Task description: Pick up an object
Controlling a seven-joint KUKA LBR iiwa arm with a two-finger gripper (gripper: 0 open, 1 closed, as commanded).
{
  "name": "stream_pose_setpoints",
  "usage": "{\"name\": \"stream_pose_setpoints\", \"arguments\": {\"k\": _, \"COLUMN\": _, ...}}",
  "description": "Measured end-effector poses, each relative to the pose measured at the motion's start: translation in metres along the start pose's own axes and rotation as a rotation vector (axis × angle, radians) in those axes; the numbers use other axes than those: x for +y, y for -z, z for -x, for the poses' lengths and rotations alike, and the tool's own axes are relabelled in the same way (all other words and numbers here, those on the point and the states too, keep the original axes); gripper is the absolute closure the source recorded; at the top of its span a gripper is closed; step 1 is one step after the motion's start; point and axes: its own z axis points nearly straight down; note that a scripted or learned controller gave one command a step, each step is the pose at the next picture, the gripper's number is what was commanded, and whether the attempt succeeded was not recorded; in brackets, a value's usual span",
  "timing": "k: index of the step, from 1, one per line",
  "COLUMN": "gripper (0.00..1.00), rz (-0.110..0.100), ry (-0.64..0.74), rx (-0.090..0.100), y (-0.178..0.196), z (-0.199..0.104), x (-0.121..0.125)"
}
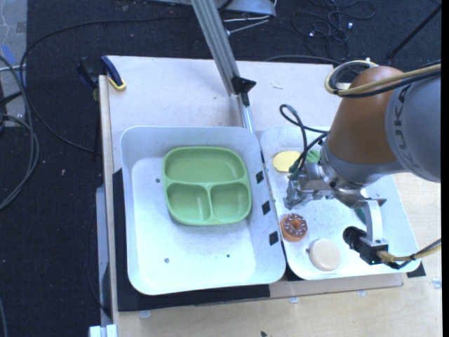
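Bench (175, 90), pale, carrying two shallow white bins side by side. Left bin (140, 258): holds a green divided plate (208, 185), three compartments, lying flat near the bin's upper middle. Right bin (401, 216): the grey arm with its orange band (365, 125) hangs over it. Jaws (296, 196) low over this bin's left part; whether released or clenched cannot be told. Yellow piece (284, 161) just above the jaws. Cream round piece (325, 255) toward the front edge. Sprinkled doughnut (294, 227) just below the jaws, apart from them.
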Motion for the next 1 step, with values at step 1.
{"name": "stream_pose_setpoints", "arguments": {"k": 1, "gripper": 1.0, "rz": 0.0, "ry": 0.0, "rx": 0.0, "y": -0.0076, "z": -0.0485, "x": 0.0034}}
